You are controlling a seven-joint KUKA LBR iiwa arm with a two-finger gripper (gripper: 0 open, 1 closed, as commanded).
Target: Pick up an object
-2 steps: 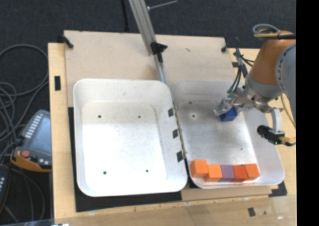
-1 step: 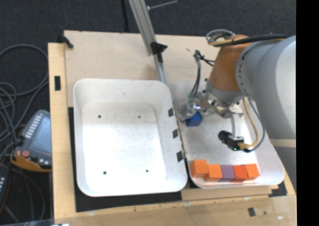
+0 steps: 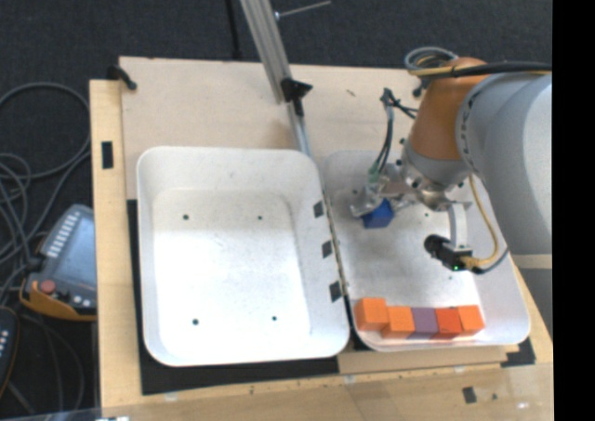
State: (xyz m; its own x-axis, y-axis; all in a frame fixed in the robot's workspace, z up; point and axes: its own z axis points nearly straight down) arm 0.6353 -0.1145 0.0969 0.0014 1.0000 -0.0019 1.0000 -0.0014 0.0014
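In the upper left part of the right bin, my gripper reaches in from the arm's orange-banded wrist. A small blue block sits between its fingertips, and the fingers are closed on it. The block is low over the bin floor; whether it touches the floor I cannot tell. Along the near wall of the same bin lies a row of blocks: orange ones and a purple one among them.
The left bin adjoins the right one across a shared rim with black clips. A slanted aluminium post rises behind the bins. A teach pendant and cables lie off the bench's left side.
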